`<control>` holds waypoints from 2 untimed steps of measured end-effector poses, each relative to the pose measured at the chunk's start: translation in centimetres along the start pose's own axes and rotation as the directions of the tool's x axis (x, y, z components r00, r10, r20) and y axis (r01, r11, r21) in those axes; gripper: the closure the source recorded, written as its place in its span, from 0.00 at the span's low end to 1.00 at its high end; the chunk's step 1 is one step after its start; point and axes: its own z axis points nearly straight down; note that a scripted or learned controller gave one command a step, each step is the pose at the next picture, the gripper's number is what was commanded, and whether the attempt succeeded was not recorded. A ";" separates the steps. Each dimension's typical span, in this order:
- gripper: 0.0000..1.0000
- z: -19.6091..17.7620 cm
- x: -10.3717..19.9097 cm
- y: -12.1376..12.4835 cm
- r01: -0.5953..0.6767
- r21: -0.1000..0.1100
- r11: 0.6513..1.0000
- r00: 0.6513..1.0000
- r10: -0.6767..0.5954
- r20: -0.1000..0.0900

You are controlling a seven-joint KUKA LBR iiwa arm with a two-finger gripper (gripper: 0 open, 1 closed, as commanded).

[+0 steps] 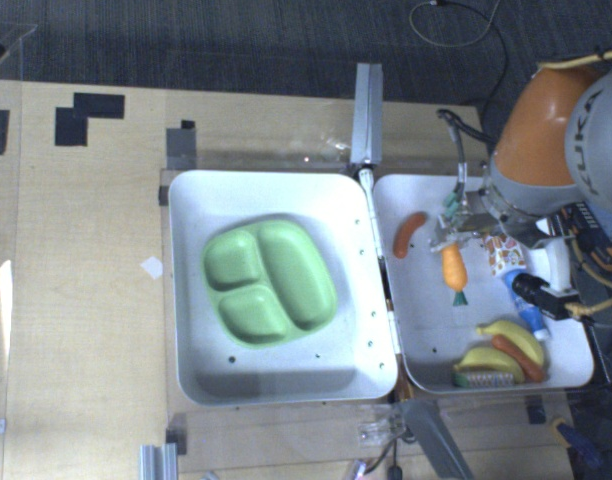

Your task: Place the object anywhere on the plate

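Observation:
A green plate (269,281) with three compartments lies in the left bin (186,368). The right bin (421,363) holds several toy foods. An orange carrot (454,270) with a green tip lies near the bin's middle. My gripper (454,230) hangs just above the carrot's upper end, at the back of the right bin. A reddish sausage (409,232) lies to the gripper's left, close to the divider. The arm's grey wrist and orange band (546,128) hide the bin's back right corner.
Yellow bananas (513,342) and a hot dog (518,360) sit at the right bin's front right. A patterned packet (506,255) and a blue-and-white item (527,311) lie along its right side. A metal post (366,118) stands between the bins at the back.

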 end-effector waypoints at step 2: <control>1.00 0.1 15.5 -2.8 0.076 0.003 0.997 0.997 -0.076 -0.001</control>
